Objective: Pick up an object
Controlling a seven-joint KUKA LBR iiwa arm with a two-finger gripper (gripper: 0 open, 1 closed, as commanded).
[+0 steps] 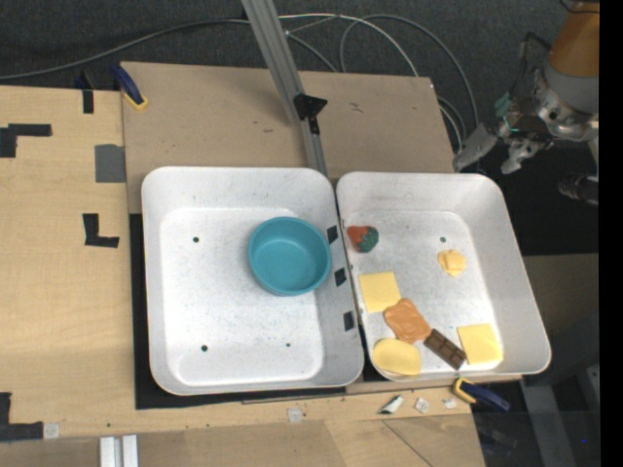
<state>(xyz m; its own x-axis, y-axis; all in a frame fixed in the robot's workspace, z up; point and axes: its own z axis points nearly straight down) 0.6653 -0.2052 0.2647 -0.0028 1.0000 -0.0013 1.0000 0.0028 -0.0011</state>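
Note:
My gripper (494,152) hangs outside the right bin (516,261), just beyond its far right corner, open with nothing between its fingers. The right bin holds a small red and green piece (363,238), a little yellow lump (452,261), a pale yellow square (380,291), an orange piece (406,320), a brown bar (444,347), a yellow oval (397,357) and another yellow square (480,344). A blue bowl (288,255) stands in the left bin (175,261).
A slanted metal pole (282,56) rises from the bench behind the seam between the bins. Cables (389,37) lie behind the bench. Blue-yellow clamps sit at the bench's far left (130,86) and near right (477,394).

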